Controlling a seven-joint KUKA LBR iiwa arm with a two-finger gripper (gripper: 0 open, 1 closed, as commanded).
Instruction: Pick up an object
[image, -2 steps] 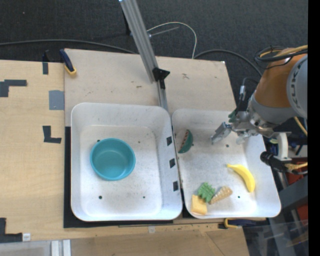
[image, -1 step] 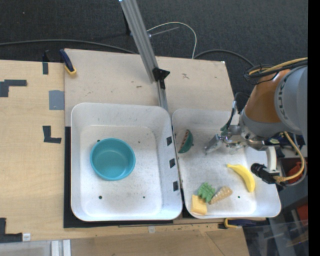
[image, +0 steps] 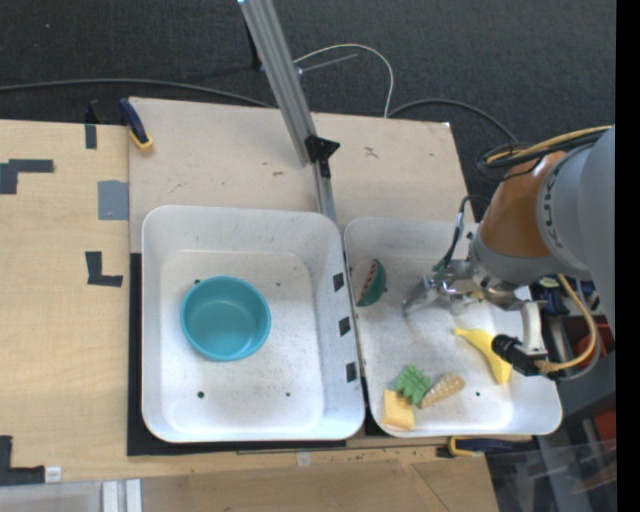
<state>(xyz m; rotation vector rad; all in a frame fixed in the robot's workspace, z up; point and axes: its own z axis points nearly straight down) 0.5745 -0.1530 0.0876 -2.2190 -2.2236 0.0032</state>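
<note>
My gripper (image: 424, 291) hangs over the middle of the right bin (image: 400, 240), its fingers open with nothing between them. Left of it, against the bin's left wall, lies a watermelon-slice toy (image: 371, 282). A yellow banana (image: 487, 351) rests just below and to the right of the gripper. Near the bin's front edge sit a green leafy toy (image: 411, 382), a tan piece (image: 443, 390) and a yellow block (image: 397, 410). A teal bowl (image: 226, 318) stands in the left bin (image: 160, 400).
A slanted metal pole (image: 290, 90) crosses above the bins' shared wall at the back. Cables (image: 565, 340) trail off the arm's wrist at the right bin's right edge. The wooden bench (image: 60, 300) extends to the left.
</note>
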